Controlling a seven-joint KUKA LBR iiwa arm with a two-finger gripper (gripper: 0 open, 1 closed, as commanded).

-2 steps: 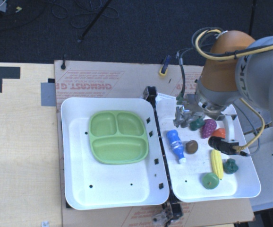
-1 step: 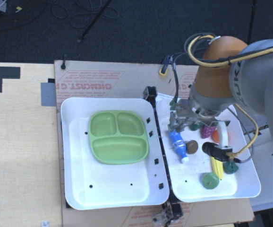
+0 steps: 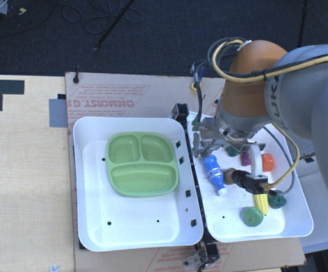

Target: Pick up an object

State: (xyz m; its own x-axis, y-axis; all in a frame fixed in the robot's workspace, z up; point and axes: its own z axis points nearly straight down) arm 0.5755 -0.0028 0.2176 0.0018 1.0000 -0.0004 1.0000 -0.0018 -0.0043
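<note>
My gripper (image 3: 200,145) hangs low over the upper left part of the right bin (image 3: 300,222), close to the wall between the two bins. Just below and right of it, a blue bottle (image 3: 213,171) with a white cap lies on the bin floor. Further right lie a small purple piece (image 3: 246,158) and an orange object (image 3: 268,162). A dark green piece (image 3: 232,150) sits partly under the wrist. Toward the bin's front are a yellow object (image 3: 261,203), a round green object (image 3: 252,216) and a dark green one (image 3: 278,200). I see nothing held in the gripper.
The left bin (image 3: 93,220) holds a light green divided plate (image 3: 142,165) in its upper middle. The arm's grey body and orange band (image 3: 255,61) cover the right bin's upper right part. Black clips (image 3: 180,111) sit along the wall between the bins.
</note>
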